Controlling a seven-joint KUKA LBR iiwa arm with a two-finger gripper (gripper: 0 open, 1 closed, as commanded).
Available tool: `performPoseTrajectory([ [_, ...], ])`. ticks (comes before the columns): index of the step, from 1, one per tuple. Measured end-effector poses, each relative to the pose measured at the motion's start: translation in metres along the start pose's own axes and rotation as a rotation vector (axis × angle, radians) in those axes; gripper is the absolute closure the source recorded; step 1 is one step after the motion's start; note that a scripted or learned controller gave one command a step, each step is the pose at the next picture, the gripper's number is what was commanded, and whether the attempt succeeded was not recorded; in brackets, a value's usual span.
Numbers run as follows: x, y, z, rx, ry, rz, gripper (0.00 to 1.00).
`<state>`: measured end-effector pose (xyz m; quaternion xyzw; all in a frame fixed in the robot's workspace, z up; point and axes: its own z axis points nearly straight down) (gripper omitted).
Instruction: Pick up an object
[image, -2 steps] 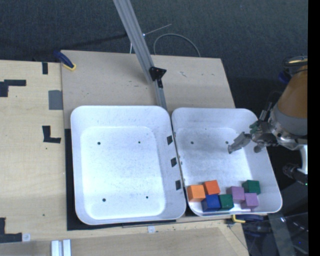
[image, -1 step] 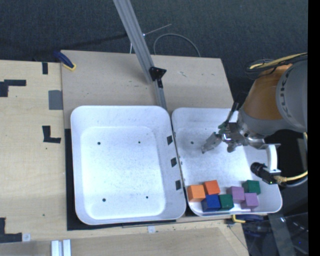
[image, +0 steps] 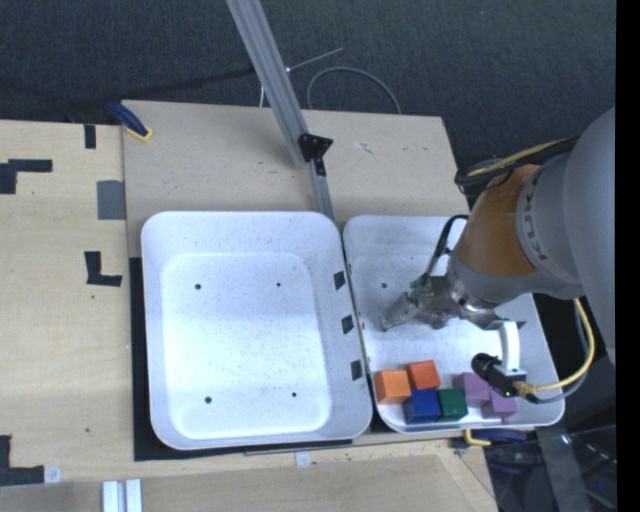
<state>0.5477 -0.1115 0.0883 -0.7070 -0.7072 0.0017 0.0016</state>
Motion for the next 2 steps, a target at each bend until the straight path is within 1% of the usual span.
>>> performPoseTrajectory([
  [1,-0.0017,-0.0231,-0.227,-0.012,-0.002,-0.001,0.0],
  [2,-0.0013,-0.0237,-0.222,-0.004,-0.001,0.0,0.0],
])
